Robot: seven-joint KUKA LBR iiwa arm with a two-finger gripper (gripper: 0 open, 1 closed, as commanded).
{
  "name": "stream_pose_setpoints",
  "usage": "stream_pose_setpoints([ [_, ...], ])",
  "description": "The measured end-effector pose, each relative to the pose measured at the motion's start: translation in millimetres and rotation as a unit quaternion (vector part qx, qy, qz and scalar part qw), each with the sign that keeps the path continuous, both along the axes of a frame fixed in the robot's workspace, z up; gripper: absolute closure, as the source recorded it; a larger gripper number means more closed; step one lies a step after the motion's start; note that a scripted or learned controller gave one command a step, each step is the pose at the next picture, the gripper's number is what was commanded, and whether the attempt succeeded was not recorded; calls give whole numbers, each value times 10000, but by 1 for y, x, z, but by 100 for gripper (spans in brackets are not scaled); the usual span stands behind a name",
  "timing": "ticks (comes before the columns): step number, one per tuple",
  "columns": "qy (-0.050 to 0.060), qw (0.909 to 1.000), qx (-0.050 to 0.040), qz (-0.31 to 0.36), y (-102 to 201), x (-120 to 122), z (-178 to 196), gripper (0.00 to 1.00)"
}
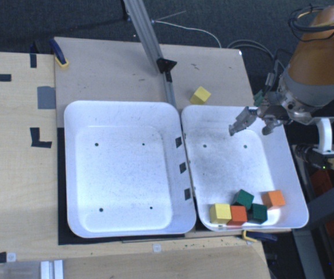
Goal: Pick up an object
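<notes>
The gripper (252, 122) hung over the right bin's (225, 156) far end, fingers apart and holding nothing — the approach step, I judged. The blocks (245, 207) lay clustered at the near edge; next move called for travelling there and descending.

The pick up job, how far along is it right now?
Nothing looks done yet. The gripper hangs open with nothing between its fingers, over the far end of the right bin. The blocks lie clustered at the bin's near end. Reaching them, closing and lifting are all left.
</notes>
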State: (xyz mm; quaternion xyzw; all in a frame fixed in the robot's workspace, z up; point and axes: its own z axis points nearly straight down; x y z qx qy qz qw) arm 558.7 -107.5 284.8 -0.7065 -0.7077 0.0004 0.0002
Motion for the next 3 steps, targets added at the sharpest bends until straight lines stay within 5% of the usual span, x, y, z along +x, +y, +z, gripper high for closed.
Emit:
stream_pose_setpoints([
  [1,20,10000,-6,3,-16,78,-112,0],
  [2,35,10000,2,4,0,122,-175,0],
  [3,29,10000,-15,-41,-73,72,-195,0],
])
